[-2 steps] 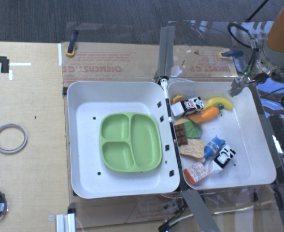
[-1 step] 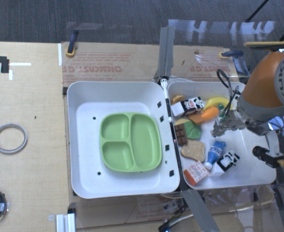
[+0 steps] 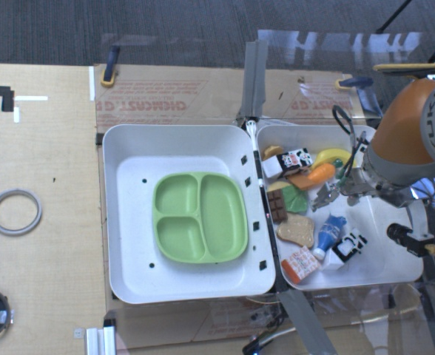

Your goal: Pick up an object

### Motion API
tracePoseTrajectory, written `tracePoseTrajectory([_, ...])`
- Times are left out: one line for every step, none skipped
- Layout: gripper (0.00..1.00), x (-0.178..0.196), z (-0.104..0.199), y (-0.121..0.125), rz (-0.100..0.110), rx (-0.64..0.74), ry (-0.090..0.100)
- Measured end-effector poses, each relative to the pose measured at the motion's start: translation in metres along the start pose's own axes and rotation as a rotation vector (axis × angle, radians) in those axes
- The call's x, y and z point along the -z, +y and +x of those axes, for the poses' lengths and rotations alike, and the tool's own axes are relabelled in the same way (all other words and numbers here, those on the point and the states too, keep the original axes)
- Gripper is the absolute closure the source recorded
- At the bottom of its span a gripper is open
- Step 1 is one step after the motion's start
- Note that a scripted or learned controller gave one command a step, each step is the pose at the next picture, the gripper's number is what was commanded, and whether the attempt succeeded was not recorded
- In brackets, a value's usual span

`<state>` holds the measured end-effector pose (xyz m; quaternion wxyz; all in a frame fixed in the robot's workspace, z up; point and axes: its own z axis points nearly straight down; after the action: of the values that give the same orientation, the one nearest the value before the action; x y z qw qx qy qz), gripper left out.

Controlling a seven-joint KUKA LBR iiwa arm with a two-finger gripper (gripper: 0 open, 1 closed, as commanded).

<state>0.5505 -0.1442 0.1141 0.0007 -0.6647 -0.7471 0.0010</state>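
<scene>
Several small objects (image 3: pixel 310 224) were seen heaped in the right bin (image 3: pixel 395 265), just beside and below the gripper (image 3: pixel 330 193), whose grasp could not be told.

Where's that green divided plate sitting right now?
The green divided plate lies flat in the middle of the left white bin, alone there, while the toy food is piled in the right white bin beside the gripper.

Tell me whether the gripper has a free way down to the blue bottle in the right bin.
Probably yes: the gripper hangs just above the blue bottle, whose top lies uncovered, though the bread slice and other items crowd it.
</scene>
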Motion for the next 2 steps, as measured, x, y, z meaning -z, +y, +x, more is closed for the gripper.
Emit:
tracePoseTrajectory([0.00, -0.0224, -0.0224, 0.0728, 0.000, -0.306, -0.001])
tracePoseTrajectory([1.00, -0.0130, -0.0220, 0.0733, 0.000, -0.301, -0.003])
